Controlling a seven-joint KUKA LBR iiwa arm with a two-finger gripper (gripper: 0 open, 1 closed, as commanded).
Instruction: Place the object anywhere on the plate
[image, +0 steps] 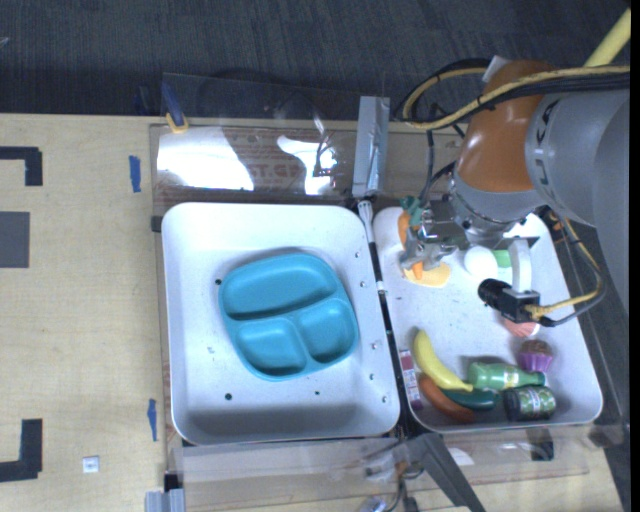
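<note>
Still Over the Right Bin

Down at upper right, my gripper (428, 240) hangs over an orange-yellow toy (430, 272); whether anything sits between my fingers, I cannot tell. The blue plate (288, 312) waits mid-left. Crowded neighbours could spoil a grab. No label is readable.

Grey robot arm (590, 140), orange band (505, 135) above wrist, black and yellow cables (455, 90) looping alongside, metallic gripper (432, 240)
</note>
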